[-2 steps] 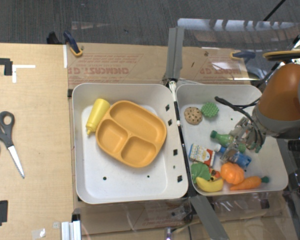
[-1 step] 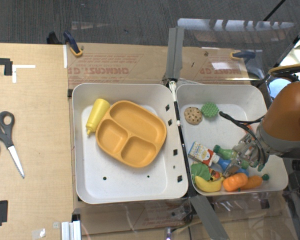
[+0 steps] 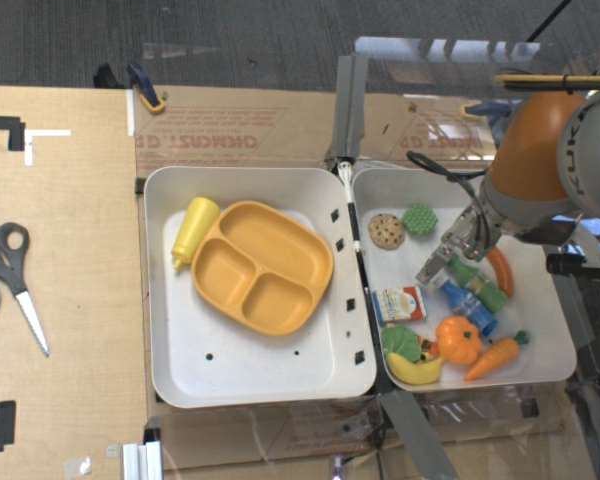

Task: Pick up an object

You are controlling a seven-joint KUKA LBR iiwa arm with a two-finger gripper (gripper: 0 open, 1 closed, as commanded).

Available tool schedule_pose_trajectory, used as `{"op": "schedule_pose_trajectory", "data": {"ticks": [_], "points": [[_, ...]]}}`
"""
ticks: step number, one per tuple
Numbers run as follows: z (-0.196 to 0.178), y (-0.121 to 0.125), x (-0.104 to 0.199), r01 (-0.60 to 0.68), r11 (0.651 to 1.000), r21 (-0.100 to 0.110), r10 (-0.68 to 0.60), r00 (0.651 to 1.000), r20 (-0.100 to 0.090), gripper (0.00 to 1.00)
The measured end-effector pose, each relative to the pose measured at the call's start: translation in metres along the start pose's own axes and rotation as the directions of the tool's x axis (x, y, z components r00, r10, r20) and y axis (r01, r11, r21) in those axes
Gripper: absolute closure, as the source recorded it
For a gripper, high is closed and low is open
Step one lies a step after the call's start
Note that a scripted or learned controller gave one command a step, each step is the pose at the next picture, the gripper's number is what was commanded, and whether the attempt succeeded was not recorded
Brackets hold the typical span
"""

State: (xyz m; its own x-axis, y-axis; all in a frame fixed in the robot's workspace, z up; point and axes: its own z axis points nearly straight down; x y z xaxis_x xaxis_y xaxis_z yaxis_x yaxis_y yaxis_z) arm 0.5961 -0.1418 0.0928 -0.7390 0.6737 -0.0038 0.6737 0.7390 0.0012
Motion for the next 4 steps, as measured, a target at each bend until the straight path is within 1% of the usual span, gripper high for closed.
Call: {"op": "schedule_pose_trajectory", "data": {"ticks": [1, 2, 3, 4], "points": [[0.0, -0.048, 0.042, -0.127, 0.992, 0.002, 0.127, 0.992, -0.001, 0.0], [0.001, -0.053, 0.088, -0.148, 0.989, 0.002, 0.148, 0.989, -0.003, 0.0], [0.0, -0.02, -0.004, -0.199, 0.98, 0.001, 0.199, 0.98, 0.0, 0.0], [0.001, -0.063, 0.026, -0.153, 0.988, 0.001, 0.153, 0.988, -0.004, 0.0]]}}
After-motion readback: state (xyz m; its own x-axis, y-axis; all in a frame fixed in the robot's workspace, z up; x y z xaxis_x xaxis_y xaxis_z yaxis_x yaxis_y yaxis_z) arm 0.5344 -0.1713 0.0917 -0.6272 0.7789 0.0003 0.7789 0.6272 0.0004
